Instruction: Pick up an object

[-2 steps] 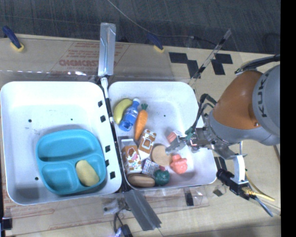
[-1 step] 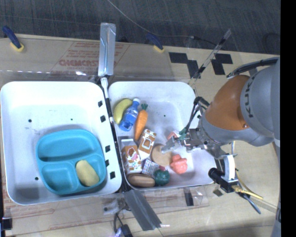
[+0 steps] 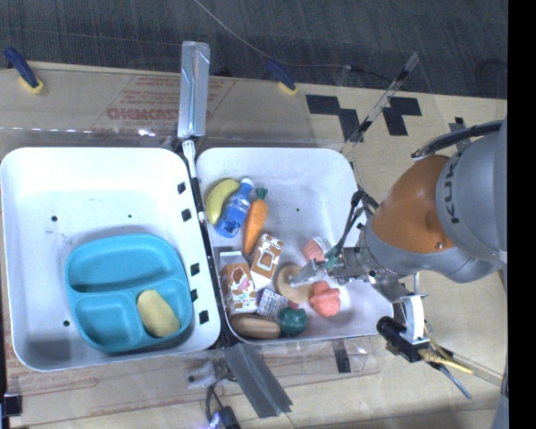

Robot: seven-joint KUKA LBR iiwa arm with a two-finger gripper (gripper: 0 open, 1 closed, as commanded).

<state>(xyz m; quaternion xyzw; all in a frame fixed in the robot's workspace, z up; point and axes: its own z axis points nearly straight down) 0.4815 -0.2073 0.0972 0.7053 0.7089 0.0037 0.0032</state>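
On the tabletop (image 3: 89, 96), the right bin (image 3: 295, 172) crowds its toys. We see the jaws (image 3: 326, 271) low above a pink toy (image 3: 324, 300), reaching to pick; their spread we cannot tell.

**A robot test bench in a lab**

You were looking at a lab setup, not a home. Two white bins (image 3: 36, 347) sat side by side on a wooden bench (image 3: 482, 114), fixed with blue clamps (image 3: 24, 70) and metal brackets (image 3: 194, 88). Black marker squares (image 3: 339, 114) were printed on the board, a cable (image 3: 205, 12) trailed over dark carpet (image 3: 89, 16), and toy food (image 3: 255, 223) filled one bin.
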